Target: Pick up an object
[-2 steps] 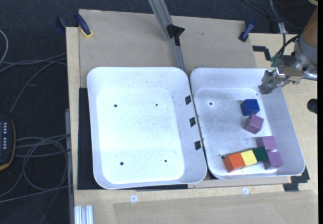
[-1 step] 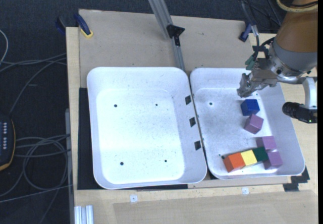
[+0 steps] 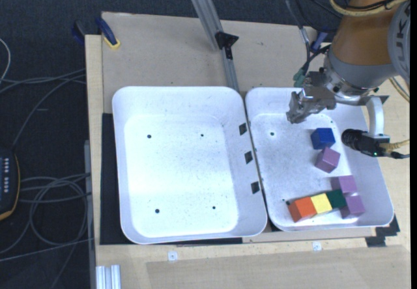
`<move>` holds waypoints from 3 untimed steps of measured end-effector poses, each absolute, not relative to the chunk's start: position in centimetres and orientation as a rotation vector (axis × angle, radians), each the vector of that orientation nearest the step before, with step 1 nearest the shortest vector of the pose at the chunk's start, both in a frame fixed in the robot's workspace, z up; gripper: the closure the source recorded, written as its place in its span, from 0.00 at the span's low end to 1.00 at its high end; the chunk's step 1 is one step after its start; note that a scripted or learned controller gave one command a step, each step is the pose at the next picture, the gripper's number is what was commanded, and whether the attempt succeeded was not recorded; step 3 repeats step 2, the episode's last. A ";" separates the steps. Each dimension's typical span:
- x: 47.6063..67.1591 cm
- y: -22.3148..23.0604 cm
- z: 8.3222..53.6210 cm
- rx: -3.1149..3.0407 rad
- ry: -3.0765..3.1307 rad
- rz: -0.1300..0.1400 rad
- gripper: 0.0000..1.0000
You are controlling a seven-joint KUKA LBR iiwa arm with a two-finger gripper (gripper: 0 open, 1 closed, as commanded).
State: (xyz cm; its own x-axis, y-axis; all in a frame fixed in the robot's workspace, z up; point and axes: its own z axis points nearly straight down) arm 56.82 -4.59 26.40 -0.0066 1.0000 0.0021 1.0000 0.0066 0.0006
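The objects to pick from all lie in the right-hand bin [image 3: 260,151], gathered toward its right and near side. A blue cube [image 3: 322,137] sits farthest back, with a purple cube [image 3: 327,159] just in front of it, close but whether they touch is hard to tell. Nearer the front wall lies a striped bar [image 3: 317,206] with orange, yellow and green sections, set at a slight angle. Two more purple blocks [image 3: 349,195] crowd its right end, one behind the other, against the bin's right wall. That makes one blue cube, three purple pieces and one striped bar.

The claw [image 3: 301,110] hangs over the back part of the same bin, to the left of and behind the blue cube, with nothing seen between its fingers; whether it is open or closed cannot be told from this angle. The arm's orange band [image 3: 371,8] rises above it at the upper right, and a small black fitting [image 3: 361,140] with a cable juts out just right of the blue cube.

The left-hand bin [image 3: 176,157] stands beside the right one, the two joined along their shared edge by three dark clips [image 3: 248,157]. Both rest on the pale tabletop [image 3: 163,47], where a slanted metal bar [image 3: 205,8] crosses the back and a blue and yellow clamp [image 3: 107,32] grips the far-left corner.
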 end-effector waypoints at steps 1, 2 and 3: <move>56.3 1.2 25.7 -2.211 -2.227 -0.001 1.00; 57.7 6.3 25.9 -2.214 -2.229 -0.005 1.00; 57.7 6.3 25.9 -2.214 -2.229 -0.005 1.00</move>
